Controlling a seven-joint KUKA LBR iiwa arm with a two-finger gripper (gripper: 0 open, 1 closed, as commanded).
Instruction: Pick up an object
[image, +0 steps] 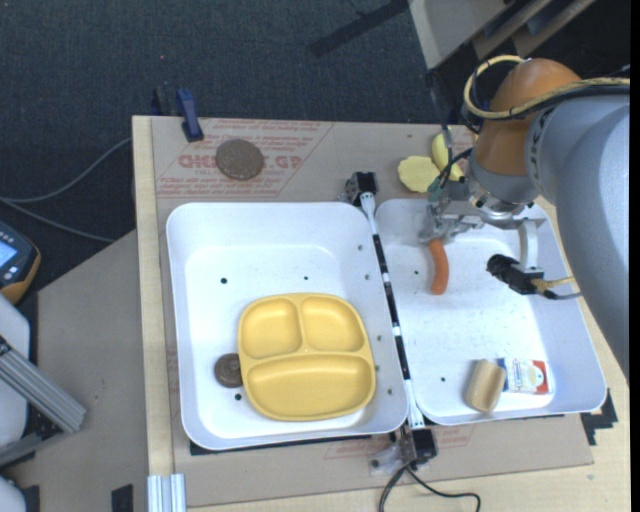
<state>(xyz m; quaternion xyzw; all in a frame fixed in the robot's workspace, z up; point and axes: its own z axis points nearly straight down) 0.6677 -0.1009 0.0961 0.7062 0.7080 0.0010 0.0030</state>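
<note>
gripper low over the far end of the right white bin, just above the orange sausage-shaped piece.
from my seat i cannot tell how its hand is set. the orange piece lies near the bin's far left corner, the tan cylinder beside a small printed card at the near edge. a yellow divided plastic tray fills the left white bin.

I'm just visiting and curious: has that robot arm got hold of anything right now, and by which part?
It cannot be told. The gripper sits right over the top end of the orange sausage in the right bin, but an actual hold isn't visible.
</note>
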